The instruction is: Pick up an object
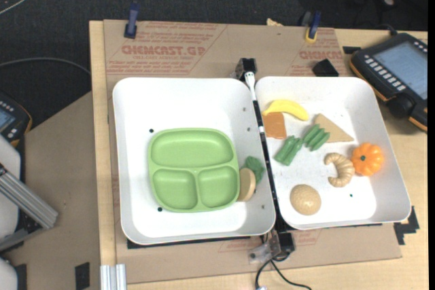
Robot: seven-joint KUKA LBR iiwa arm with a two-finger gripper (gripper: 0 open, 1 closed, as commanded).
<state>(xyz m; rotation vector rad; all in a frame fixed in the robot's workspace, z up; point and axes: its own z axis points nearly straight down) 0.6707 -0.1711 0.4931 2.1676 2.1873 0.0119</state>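
While the pumpkin (368, 159) is lying unheld in the right bin (391, 204) just beside the croissant (339, 168), the picking is judged not yet begun, a descent being called for next, the gripper's state being untellable, and the green tray (192, 168) being kept in the left bin (129, 146).

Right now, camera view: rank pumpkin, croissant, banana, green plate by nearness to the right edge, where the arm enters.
1. Pumpkin, right side of right bin.
2. Croissant, left of it.
3. Banana, same bin, upper left.
4. Green divided plate, left bin.
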